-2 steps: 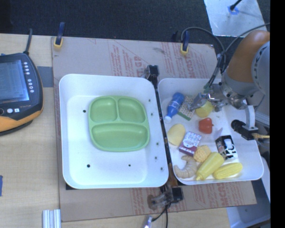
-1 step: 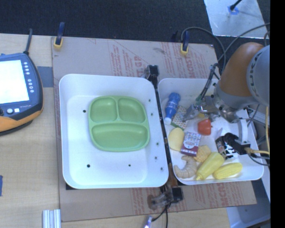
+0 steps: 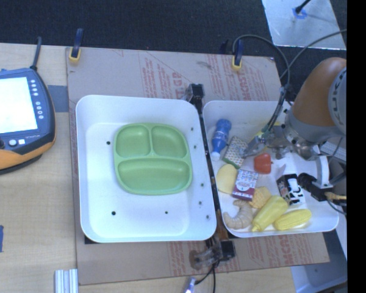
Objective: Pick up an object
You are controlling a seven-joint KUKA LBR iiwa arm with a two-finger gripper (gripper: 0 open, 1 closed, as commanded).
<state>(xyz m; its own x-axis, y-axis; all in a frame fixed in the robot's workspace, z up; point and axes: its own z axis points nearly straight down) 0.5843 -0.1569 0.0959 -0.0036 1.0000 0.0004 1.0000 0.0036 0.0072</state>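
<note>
Front of the right bin: a yellow plastic corn cob and a yellow plastic banana-ish piece are lying side by side against the near wall of the right shallow white bin, with a tan curled toy piece just left of them.

Gripper: the grey two-finger gripper is hanging low over the middle of the right bin, reaching in from the right. Honestly can't tell what state it's in, it's too small and dark.

Closest thing to it: a small red rounded plastic object is sitting just below the tip, looks like it's resting in the bin; can't say if they're touching.

Other clutter: a blue plastic bottle is lying near the left wall, a red-and-white small box in the middle, a pale yellow lemon-like piece beside it, and a black-and-white small object to the right.

Left bin: the left shallow white bin is holding a light green divided plastic plate, lying flat.
</note>
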